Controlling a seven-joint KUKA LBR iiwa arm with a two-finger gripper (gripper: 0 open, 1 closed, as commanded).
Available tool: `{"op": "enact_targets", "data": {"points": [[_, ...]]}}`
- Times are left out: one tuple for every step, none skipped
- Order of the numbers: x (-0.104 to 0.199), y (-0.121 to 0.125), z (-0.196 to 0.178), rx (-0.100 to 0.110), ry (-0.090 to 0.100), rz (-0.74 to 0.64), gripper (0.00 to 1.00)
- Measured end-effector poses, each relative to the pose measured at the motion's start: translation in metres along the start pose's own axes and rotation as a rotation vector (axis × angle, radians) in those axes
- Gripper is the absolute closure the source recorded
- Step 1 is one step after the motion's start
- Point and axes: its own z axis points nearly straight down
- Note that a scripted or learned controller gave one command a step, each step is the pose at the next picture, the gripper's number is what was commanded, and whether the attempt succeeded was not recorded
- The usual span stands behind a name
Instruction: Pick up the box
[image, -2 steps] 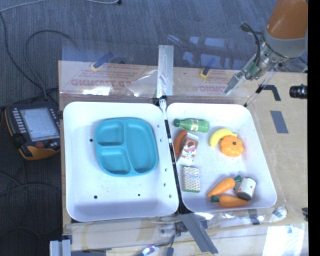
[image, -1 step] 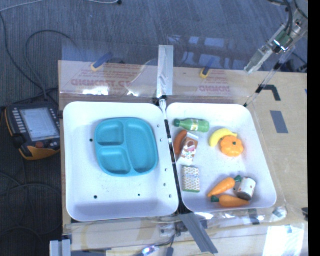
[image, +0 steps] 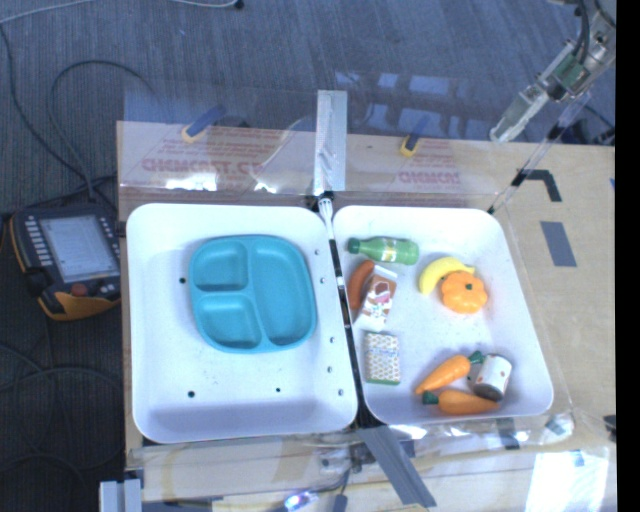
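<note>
Two box-like things lie in the right bin (image: 520, 300). One is a small flat box (image: 381, 358) with a pale green speckled top, close to the divider between the bins. The other is a red and white carton (image: 378, 299) just above it, leaning against an orange-brown piece (image: 358, 285). A pale slanted part of the arm's gripper (image: 525, 100) hangs high at the view's top right, beyond the bin's far right corner and well away from both boxes. Nothing is visible in it.
The right bin also holds a green bottle (image: 384, 250), a banana (image: 441, 271), an orange (image: 464, 293), two carrots (image: 447, 372) and a small can (image: 491, 376). A blue divided plate (image: 250, 292) lies in the left bin (image: 160, 380). A pendant (image: 65, 262) sits left of the bench.
</note>
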Motion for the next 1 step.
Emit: {"op": "enact_targets", "data": {"points": [[-0.0244,-0.0025,0.1333,0.005,0.001,-0.009,1.00]]}}
